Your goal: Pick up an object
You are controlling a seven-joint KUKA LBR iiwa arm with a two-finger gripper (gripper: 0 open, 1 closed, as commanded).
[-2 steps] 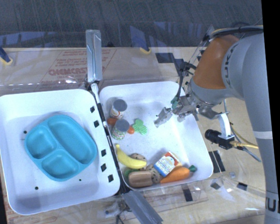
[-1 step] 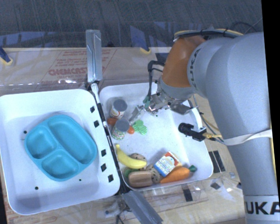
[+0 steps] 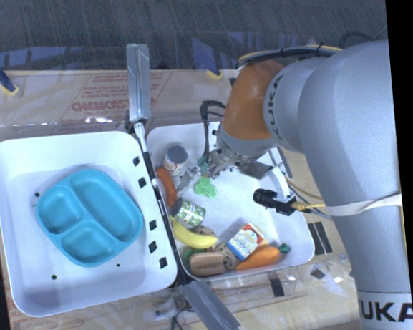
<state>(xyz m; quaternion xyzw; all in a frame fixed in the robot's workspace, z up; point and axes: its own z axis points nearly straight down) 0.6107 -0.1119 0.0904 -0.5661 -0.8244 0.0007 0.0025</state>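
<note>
Green brush-like toy (image 3: 206, 188) is being treated as the likely target; it is lying on the right bin (image 3: 189, 135) floor just below the gripper (image 3: 208, 165) and just above the small can (image 3: 190, 214). Whether the fingers are spread or pressed together cannot be told. The toy is being judged light, soft-bristled and springy, best taken across its narrow stem. The banana (image 3: 193, 236) is lying below the can.
</note>
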